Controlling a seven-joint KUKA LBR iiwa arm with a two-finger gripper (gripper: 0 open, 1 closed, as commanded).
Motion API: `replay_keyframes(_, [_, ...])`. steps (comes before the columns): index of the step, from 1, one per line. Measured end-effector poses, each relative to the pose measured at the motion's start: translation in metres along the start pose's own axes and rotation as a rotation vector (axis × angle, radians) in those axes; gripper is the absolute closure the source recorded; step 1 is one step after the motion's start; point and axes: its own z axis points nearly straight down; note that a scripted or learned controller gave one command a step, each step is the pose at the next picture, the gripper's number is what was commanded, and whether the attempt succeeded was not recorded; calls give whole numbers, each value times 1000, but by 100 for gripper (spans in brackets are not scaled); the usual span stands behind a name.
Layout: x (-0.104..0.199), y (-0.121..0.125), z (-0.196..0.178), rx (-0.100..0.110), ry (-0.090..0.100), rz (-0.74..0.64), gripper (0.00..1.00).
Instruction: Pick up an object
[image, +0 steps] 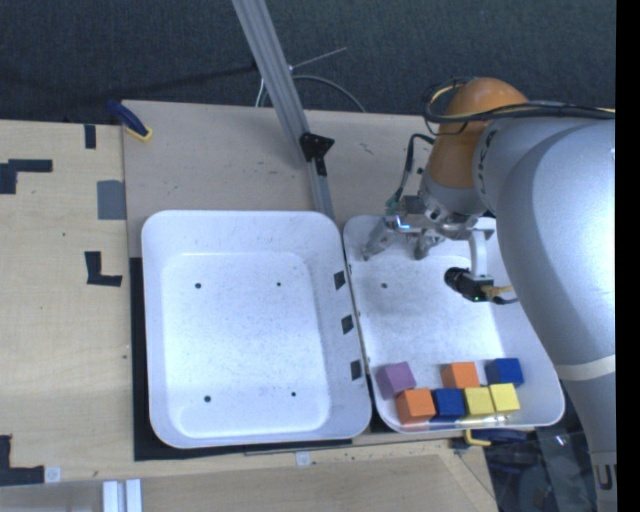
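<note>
Gripper (398, 243) fingers spread, holding nothing, at right bin's (420, 310) far edge, blocks (450, 392) well apart at near edge

Pale wooden table (60, 330), bearing two white bins side by side: left bin (245, 325), right bin (430, 310).

We look down on a pale wooden bench (230, 165) whose light boards run across the view. Strips and patches of dark tape (96, 268) lie scattered on its left part, with a grey square patch (111, 199) near them. A black mat (136, 380) shows at the edges under the bins. Beyond the far edge of the bench lies dark blue-grey carpeted floor (130, 45). A slanting grey metal pole (285, 95) crosses from the top, and a thin white cable (325, 85) loops beside it.
</note>
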Motion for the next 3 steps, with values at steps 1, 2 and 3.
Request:
replay_keyframes(1, [0,0,0,0,1,-1,0])
replay_keyframes(2, [2,0,0,0,1,0,0])
replay_keyframes(3, [3,0,1,1,0,0,0])
